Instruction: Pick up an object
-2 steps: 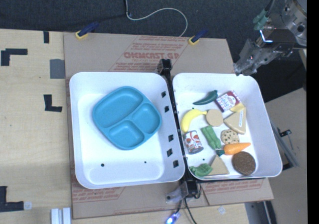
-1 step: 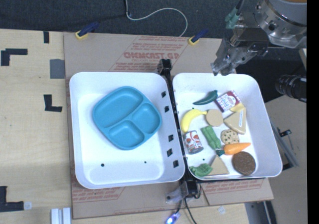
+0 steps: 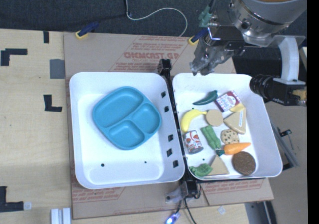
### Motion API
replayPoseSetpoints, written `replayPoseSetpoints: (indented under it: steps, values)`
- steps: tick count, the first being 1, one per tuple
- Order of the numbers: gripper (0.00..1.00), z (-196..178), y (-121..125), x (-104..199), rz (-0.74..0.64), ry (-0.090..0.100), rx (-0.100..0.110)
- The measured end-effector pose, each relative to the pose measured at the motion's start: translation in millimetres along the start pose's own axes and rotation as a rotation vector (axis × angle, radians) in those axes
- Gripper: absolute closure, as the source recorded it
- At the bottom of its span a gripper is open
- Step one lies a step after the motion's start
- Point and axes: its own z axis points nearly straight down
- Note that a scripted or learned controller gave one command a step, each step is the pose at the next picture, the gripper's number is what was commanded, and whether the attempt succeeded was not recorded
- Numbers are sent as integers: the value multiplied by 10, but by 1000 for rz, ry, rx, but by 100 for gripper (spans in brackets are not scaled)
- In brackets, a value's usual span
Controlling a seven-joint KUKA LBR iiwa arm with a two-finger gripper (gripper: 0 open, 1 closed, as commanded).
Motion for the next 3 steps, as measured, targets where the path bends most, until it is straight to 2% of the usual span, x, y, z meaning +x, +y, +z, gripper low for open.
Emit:
replayPoseSetpoints:
  steps: [1,3]
  values:
    - [100,-103,4,-19,3,0,0]
    - [100,2,3,1112,-1,0,0]
